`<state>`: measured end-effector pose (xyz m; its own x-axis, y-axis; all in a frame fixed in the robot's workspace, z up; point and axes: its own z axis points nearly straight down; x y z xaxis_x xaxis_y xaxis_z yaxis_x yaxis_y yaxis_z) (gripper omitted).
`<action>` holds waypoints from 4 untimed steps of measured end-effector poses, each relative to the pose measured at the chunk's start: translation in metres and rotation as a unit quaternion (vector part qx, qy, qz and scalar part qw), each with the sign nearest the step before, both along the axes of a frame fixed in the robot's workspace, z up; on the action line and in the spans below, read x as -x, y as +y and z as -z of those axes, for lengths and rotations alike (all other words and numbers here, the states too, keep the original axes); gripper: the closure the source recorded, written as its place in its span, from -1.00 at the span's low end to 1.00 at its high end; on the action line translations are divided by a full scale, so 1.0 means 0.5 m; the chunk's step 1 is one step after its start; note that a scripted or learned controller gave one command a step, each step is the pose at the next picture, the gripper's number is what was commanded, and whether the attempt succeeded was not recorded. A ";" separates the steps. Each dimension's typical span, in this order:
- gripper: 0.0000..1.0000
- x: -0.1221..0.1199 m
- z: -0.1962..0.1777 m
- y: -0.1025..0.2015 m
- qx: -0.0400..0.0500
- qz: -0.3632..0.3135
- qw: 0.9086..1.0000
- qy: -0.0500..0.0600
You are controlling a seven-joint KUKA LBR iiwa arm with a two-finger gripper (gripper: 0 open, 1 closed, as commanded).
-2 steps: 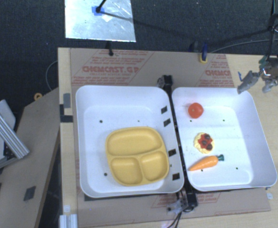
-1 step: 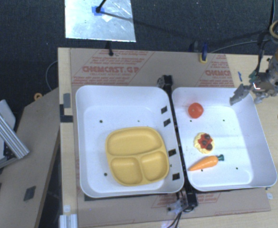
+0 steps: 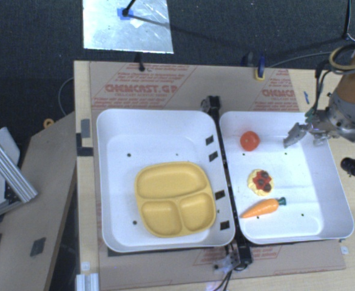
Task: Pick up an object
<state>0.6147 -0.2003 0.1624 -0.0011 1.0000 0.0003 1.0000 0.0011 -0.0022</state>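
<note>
Bench (image 3: 165,80) of brown board carries everything here, with red lettering across its far strip. On it sit two shallow white bins side by side. The left bin (image 3: 119,138) holds a yellow tray (image 3: 175,197) with three compartments, lying toward the near side and a little right of the middle. A black divider (image 3: 221,162) runs between the bins, with small black clips along it.

The right bin (image 3: 323,193) is mine to work in. My arm (image 3: 353,90) comes in from the right, above the bin's far right corner, and my gripper (image 3: 298,135) hangs over the far part of this bin, slanted down to the left. Whether my fingers are apart or closed I cannot tell from this angle; nothing shows between them.

Three small things lie in the left half of the right bin, all apart from one another. The carrot (image 3: 261,208) lies nearest the front, its green end pointing right. Just beyond it is a pale yellow disc (image 3: 261,182) with dark red spots on top. Farthest back is the tomato (image 3: 249,140), to the left of my gripper with bare white floor between us.

Beyond the bench a shiny sheet (image 3: 127,16) lies on dark carpet, and cables (image 3: 286,56) trail across the far right.
</note>
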 end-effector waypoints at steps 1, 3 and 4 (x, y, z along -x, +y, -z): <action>-1.00 -0.021 0.104 0.005 0.000 -0.002 1.000 -0.001; 1.00 -0.043 -0.021 0.009 0.001 -0.002 1.000 -0.005; 1.00 -0.046 -0.131 0.009 0.001 -0.003 1.000 -0.005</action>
<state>0.6379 -0.1958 0.2280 -0.0064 1.0000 -0.0027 0.9999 0.0064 0.0078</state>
